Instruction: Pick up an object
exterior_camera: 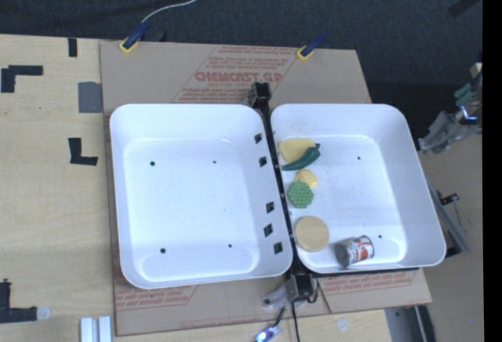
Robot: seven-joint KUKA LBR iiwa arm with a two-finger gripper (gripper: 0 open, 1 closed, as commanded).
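Observation:
All the objects lie along the left side and front of the right bin (376, 136). A yellow piece (294, 149) rests against a dark green curved piece (304, 159) near the divider. Below them sit a small yellow lump (307, 178) and a green bumpy ball (300, 194). A tan round disc (311, 233) lies toward the front. A red-and-white can (355, 251) lies on its side in the front corner. My gripper (451, 129) shows as a grey shape at the right edge, outside the right bin and well clear of every object.
The left bin (188, 199) adjoins the right one along a divider with black clips (271, 207). Both stand on a cardboard sheet (235, 74) held by yellow and blue clamps. A cable runs across the dark floor behind.

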